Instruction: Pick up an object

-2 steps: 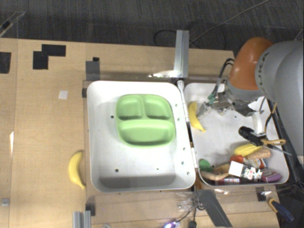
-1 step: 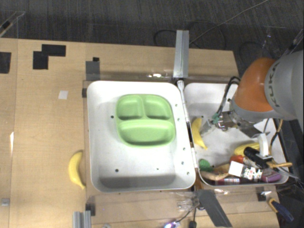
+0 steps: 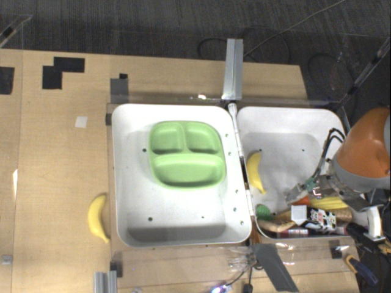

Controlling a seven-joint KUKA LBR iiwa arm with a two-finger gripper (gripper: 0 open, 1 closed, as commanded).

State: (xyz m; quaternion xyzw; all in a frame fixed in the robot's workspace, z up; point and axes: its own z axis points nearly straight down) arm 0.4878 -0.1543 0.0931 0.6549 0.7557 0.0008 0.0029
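My gripper (image 3: 304,191) hangs low in the right bin (image 3: 287,127), just above a pile of small objects along the bin's near wall. The pile includes a white box (image 3: 299,213), a yellow item (image 3: 333,202), a green piece (image 3: 263,211), a brown piece (image 3: 278,227) and a black-and-white printed packet (image 3: 322,217). A yellow banana (image 3: 254,172) lies against the right bin's left wall, apart from the gripper. The arm's orange band (image 3: 368,148) sits over the bin's right side and hides part of it.
The left bin (image 3: 128,163) holds a green divided plate (image 3: 186,153). A second banana (image 3: 98,217) lies on the wooden bench left of the bins. A metal post (image 3: 233,69) stands behind the divider between the bins. Cables run along the right side.
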